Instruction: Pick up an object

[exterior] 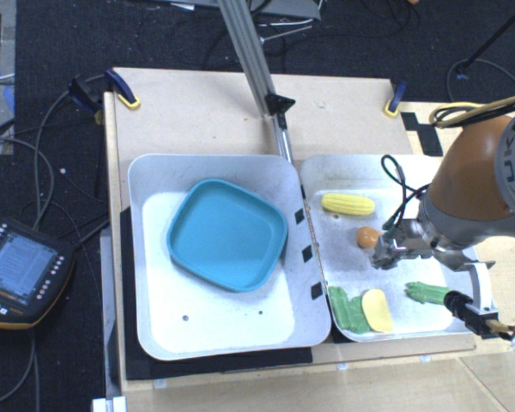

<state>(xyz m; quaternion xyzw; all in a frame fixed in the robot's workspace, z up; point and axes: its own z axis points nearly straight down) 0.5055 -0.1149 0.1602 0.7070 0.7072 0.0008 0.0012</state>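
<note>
Right white bin (343, 168): pincer (384, 256) beside small orange ball (368, 237).

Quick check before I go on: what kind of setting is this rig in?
Probably a robotics lab: a plywood bench clamped at its corners, a teach pendant on the dark floor, and toy food like the yellow corn in the right bin.

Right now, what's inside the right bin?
In the right bin: yellow corn cob, small orange ball beside the gripper, green pod, pale yellow piece and green vegetable. The arm covers the bin's right part.
</note>
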